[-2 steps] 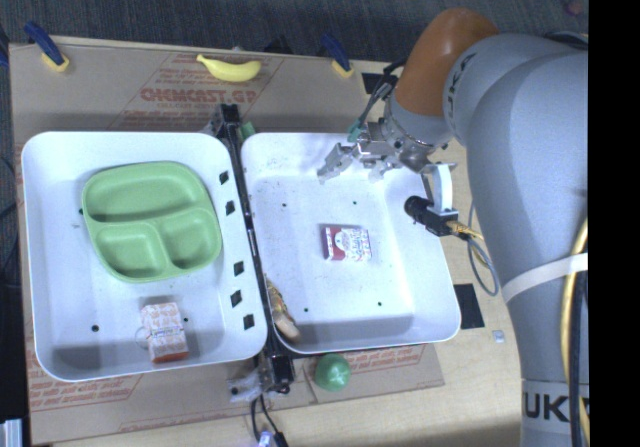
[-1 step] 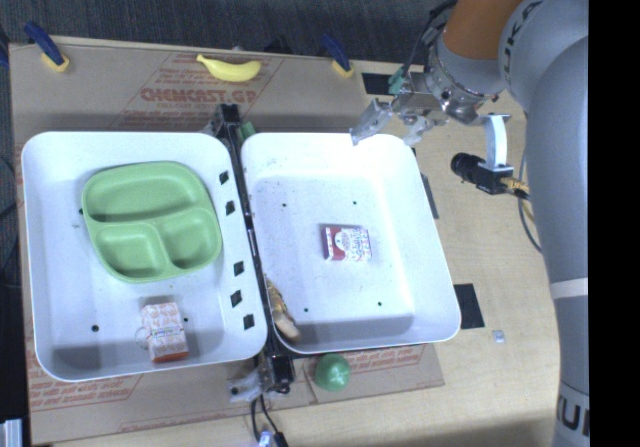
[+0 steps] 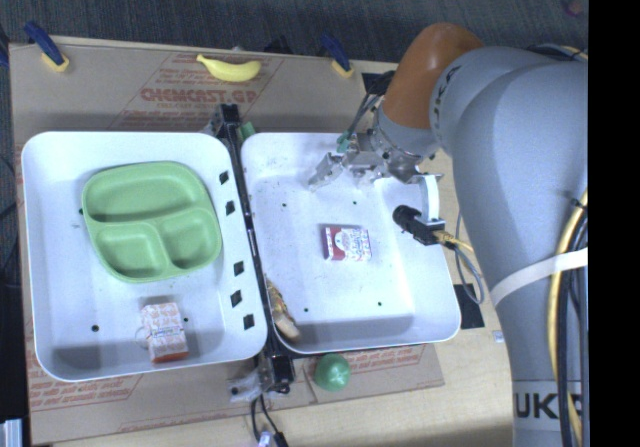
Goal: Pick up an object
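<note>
I see my pincer (image 3: 328, 171) low over the right bin (image 3: 420, 310), in its upper part, at about 11 o'clock from the small red and white packet (image 3: 346, 243). The metal fingers are small and blurred – I cannot tell if they are apart or together, and I see nothing between them. The packet lies flat near the bin's middle, apart from the pincer; its print is too small to read. The grey arm (image 3: 510, 135) covers the bin's right edge.

At 9 o'clock, in the left bin (image 3: 40, 235), lies a green divided tray (image 3: 152, 219), and at 6 o'clock from it a second packet (image 3: 163, 330) – unreadable too. On the cardboard (image 3: 300, 85) behind I read "CHEMCAST", half under a banana (image 3: 229, 67). A green ball (image 3: 331, 371) sits in front of the bins. On the arm's base, letters "UK" are cut off.
</note>
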